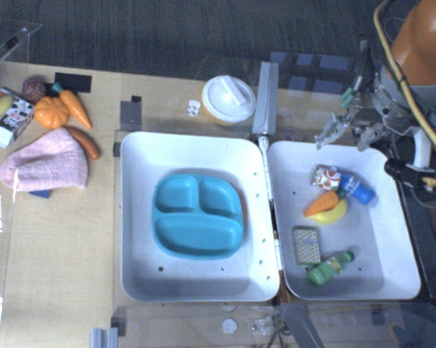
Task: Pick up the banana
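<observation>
Nothing is done yet: the banana (330, 213) lies in the right bin (397, 282), tucked under a toy carrot (322, 204) (touching it), while the spread, empty pincer (347, 132) hovers over the bin's far edge.

No legible text or labels

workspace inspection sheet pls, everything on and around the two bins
surface: left bin holds a blue divided tray; right bin holds the small items
job's things: banana in right bin, under a toy carrot
clutter: blue bottle, green bottle, patterned card
grippers: gripper above right bin's far edge, open, holding nothing
cables: yellow and black cables along the arm
surroundings: white lid, pink cloth, toy vegetables on bench
</observation>
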`<state>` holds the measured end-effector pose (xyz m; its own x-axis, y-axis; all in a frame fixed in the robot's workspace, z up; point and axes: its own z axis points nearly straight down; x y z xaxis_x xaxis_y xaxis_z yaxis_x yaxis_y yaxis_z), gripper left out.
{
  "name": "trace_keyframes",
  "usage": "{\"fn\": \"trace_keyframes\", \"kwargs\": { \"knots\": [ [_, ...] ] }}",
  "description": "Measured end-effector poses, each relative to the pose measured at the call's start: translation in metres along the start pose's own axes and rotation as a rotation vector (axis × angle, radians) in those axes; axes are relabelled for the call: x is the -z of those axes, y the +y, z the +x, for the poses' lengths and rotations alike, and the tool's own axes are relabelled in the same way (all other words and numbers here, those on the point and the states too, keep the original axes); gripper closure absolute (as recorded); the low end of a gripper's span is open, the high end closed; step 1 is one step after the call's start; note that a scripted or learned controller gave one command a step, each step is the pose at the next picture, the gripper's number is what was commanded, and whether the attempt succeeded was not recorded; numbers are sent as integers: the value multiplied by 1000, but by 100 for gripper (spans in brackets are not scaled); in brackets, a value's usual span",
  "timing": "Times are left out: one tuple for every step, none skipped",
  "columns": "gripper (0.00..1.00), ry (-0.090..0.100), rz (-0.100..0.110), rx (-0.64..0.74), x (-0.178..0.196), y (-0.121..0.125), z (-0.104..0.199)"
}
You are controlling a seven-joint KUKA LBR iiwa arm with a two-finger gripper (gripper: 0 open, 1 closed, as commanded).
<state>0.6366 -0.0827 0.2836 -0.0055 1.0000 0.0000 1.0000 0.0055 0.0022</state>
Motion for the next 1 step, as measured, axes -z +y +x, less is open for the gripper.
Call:
{"fn": "trace_keyframes", "kwargs": {
  "knots": [
    [0,0,1,132,-79,-54,-38]
  ]
}}
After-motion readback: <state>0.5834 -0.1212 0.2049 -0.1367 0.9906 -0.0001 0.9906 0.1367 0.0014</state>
